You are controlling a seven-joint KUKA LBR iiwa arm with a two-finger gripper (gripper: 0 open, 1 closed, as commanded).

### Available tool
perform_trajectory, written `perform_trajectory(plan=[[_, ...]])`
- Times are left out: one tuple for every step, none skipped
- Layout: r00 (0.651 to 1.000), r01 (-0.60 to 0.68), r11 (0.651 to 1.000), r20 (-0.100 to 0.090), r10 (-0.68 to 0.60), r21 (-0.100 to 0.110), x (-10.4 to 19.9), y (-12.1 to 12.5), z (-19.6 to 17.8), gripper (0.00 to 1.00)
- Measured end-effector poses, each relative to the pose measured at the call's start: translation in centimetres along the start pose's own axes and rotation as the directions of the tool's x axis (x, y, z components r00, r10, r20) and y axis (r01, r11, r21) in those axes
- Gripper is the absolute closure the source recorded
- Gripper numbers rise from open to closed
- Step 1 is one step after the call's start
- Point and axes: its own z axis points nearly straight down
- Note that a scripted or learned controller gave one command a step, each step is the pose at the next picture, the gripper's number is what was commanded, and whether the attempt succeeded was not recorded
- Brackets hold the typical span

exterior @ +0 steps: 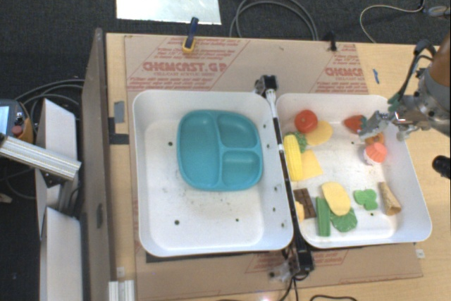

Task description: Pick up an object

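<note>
At the right bin's [347, 167] lower edge lie a green piece [345, 223], a yellow piece [336, 198] and a brown stick [389, 198] near the right wall. Bare floor opens mid-bin. Corn [292, 157] hugs the left wall. Higher, the gripper [373, 125] hangs between a red piece [354, 123] and a pink piece [375, 152]; its grip cannot be told. In the left bin [204, 216], open floor rings a teal plate [218, 150].

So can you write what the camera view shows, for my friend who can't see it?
A robot gripper reaches in from the right over the right bin, which holds toy food such as a red tomato and yellow corn. The left bin holds a teal divided plate.
</note>
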Motion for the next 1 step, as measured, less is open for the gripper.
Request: perform_trajectory(plan=[[1.0, -0.001, 1.0, 0.002, 0.001, -0.001, -3.2, 4.55, 8.6, 0.0]])
